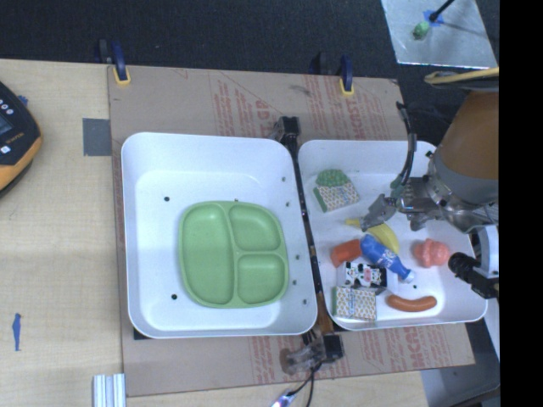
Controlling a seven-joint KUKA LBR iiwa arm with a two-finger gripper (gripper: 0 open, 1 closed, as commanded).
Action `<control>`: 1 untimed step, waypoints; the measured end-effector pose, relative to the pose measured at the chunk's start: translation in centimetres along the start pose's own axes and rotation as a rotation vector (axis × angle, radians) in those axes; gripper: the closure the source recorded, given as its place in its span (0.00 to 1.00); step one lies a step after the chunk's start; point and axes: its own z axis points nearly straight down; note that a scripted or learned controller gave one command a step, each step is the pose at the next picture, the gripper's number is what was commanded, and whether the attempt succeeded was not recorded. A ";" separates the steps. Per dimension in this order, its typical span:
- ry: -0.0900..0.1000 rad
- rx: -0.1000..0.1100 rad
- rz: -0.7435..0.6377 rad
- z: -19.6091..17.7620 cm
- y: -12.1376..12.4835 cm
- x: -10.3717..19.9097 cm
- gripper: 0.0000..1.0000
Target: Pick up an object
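Two white bins sit side by side on the bench (59, 253). The left bin (144, 164) holds a green divided plate (232, 254), lying flat near its centre.

The right bin (327, 155) carries the loose items. A green-topped patterned block (334, 188) lies toward 11 o'clock of that bin. A yellow banana-like piece (380, 231) rests near the centre, with a blue bottle-shaped toy (383, 257) just beside it toward 6 o'clock, seemingly touching. An orange-red piece (346, 251) lies at 9 o'clock of the blue toy. A black-and-white patterned item (363, 275) sits below them, and a speckled box (356, 303) at 6 o'clock of that. A sausage-shaped toy (412, 303) lies toward 5 o'clock of the bin; a pink lump (432, 253) toward 3 o'clock.

The arm reaches in from 3 o'clock. The gripper (382, 213) hangs over the bin centre, just above the yellow piece; its dark fingers look spread, though the view is blurred here and whether they touch the yellow piece cannot be told. Nothing is seen between them.
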 end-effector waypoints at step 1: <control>0.001 0.000 0.000 10.1 1.3 -2.3 0.00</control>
